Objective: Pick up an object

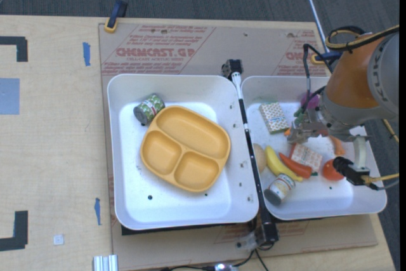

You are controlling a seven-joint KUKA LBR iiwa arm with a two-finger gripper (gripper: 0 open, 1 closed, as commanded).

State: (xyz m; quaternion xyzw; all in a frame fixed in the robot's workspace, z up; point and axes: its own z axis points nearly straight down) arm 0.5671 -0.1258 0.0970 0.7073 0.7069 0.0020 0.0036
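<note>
Objects for picking crowd the right bin, the largest thing on that side of the bench, where the grey arm with its orange band reaches in from the right. The left bin beside it holds a yellow divided plate and, just off the plate's upper left edge, a small green can lying on its side. In the right bin, the gripper hangs low over the middle of the pile; whether it is spread or pinching anything cannot be told from above. Directly below it lies a red-and-white packet. A banana and an orange carrot lie side by side just left of that packet. A patterned white box sits to the gripper's left, well apart from a small jar near the front wall.
</note>
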